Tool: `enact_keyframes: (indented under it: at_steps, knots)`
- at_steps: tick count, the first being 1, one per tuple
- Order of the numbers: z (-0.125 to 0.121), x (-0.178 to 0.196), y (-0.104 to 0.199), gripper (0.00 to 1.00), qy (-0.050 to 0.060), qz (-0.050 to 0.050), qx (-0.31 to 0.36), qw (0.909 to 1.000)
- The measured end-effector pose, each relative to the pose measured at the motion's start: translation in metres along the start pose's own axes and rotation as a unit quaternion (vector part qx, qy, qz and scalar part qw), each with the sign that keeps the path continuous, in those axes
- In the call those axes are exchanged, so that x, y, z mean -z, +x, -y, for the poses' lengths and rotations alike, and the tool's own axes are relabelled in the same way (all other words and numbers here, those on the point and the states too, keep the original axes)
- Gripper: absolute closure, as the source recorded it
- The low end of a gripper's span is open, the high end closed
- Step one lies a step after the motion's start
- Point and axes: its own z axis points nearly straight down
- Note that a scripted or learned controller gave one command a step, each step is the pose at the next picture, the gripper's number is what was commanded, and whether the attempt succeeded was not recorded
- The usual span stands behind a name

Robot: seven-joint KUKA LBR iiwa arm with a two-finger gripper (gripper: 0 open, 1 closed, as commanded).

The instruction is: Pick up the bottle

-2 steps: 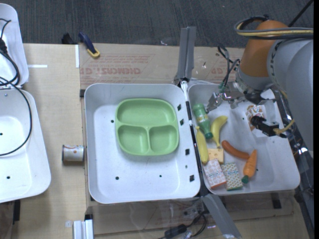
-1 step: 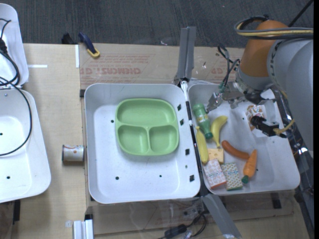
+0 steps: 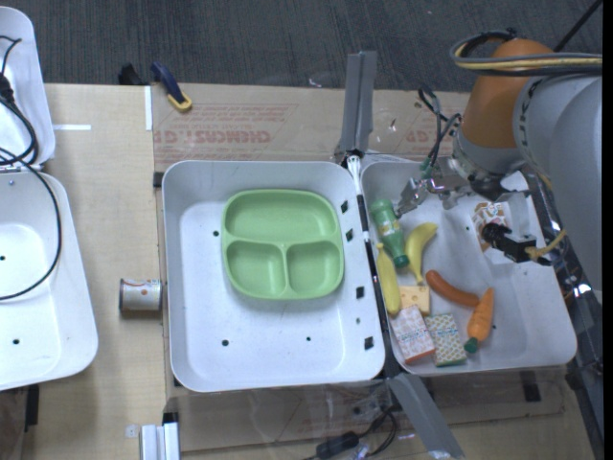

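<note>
The bottle point(image 3: 387, 228) is small and green with a pale label. It lies in the right bin point(image 3: 536, 353), close to the bin's left wall and near the back. My gripper point(image 3: 426, 188) hangs over the back of that bin, just up and to the right of the bottle. Nothing is visibly held in it. The grey arm with its orange band reaches in from the upper right.
Bananas point(image 3: 421, 242), a sausage point(image 3: 452, 289), a carrot point(image 3: 481, 319), cheese point(image 3: 415, 298) and small boxes point(image 3: 412, 335) crowd the right bin beside the bottle. The left bin point(image 3: 192, 286) holds a green divided plate point(image 3: 283, 244). A small can point(image 3: 141, 295) lies on the bench at the left.
</note>
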Motion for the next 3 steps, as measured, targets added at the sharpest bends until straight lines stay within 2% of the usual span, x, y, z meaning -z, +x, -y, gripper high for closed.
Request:
enact_keyframes:
  at_steps: [1, 2, 3]
  knots:
    - [0.017, 0.07, -0.011, 0.0, 0.001, -0.001, -0.114, 0.9934]
    - [-0.004, -0.01, 0.004, 0.0, 0.0, 0.0, -0.023, 0.9997]
    - [-0.004, -0.01, 0.004, 0.0, 0.0, 0.0, -0.022, 0.9998]
